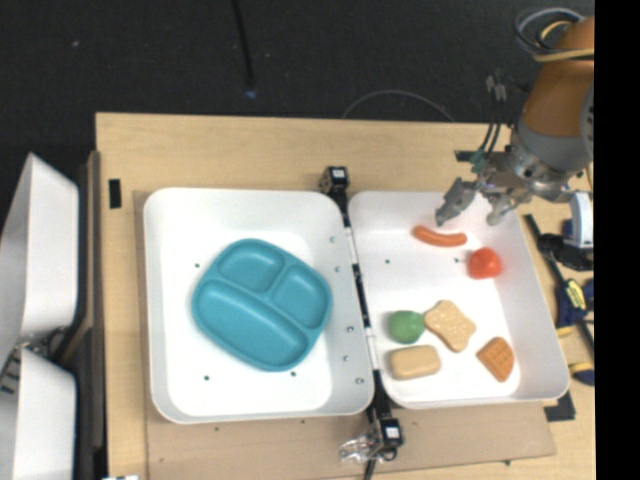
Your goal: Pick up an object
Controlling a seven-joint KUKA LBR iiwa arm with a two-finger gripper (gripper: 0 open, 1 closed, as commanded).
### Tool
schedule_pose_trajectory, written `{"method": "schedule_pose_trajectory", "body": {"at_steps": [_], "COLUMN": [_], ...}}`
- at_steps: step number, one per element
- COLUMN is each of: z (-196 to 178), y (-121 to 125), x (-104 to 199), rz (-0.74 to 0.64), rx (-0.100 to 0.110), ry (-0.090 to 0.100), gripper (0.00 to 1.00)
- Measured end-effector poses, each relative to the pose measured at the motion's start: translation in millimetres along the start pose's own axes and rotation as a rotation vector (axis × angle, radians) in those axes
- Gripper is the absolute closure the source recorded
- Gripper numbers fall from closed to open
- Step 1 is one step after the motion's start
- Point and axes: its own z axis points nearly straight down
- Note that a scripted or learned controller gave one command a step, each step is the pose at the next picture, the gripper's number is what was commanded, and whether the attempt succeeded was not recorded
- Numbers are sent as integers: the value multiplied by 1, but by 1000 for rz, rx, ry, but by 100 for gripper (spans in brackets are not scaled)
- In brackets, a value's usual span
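Glossy teal plastic tray (pixel 262 304), smooth white bins (pixel 165 298), matt wooden bench (pixel 230 148)

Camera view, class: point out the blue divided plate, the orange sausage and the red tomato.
blue divided plate (pixel 262 303): camera view, on the ridge where its compartments meet.
orange sausage (pixel 440 236): camera view, on the middle of its length.
red tomato (pixel 485 263): camera view, on the centre of its round top.

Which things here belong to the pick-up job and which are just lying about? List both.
Job:
- tool, open, above the right bin
- sausage, nearest to it
- red ball
- green piece
- tan cracker
- bread roll
- orange waffle piece

Lying about:
- blue divided plate in the left bin
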Motion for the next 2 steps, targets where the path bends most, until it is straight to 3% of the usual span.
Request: {"method": "schedule_pose_trajectory", "body": {"at_steps": [1, 2], "z": [-9, 53], "y": [2, 1], "x": [0, 1], "rz": [-2, -1], "rx": [-14, -9], "ry": [-2, -5], "gripper": [0, 0]}}
